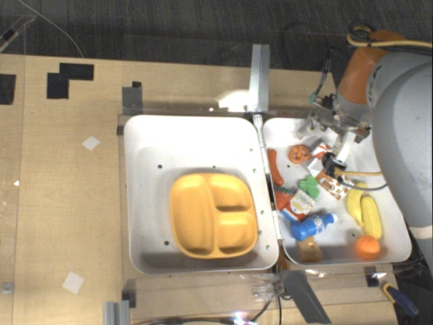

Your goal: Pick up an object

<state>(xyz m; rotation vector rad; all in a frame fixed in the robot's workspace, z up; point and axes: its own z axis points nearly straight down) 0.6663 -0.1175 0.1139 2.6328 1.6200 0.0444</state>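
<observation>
My gripper hangs over the back part of the right bin, reaching in from the right under the orange-banded wrist. Just left of and below it lies a small orange pumpkin-like toy. I see nothing held. A red chili-shaped piece lies along the bin's left wall. Toward the front lie a green block, a red and white packet, a blue bottle, a brown lump, a yellow corn cob, a banana and an orange ball.
The left bin holds a yellow divided plate. A metal post stands behind the wall between the two bins. The large grey arm body covers the right bin's right side.
</observation>
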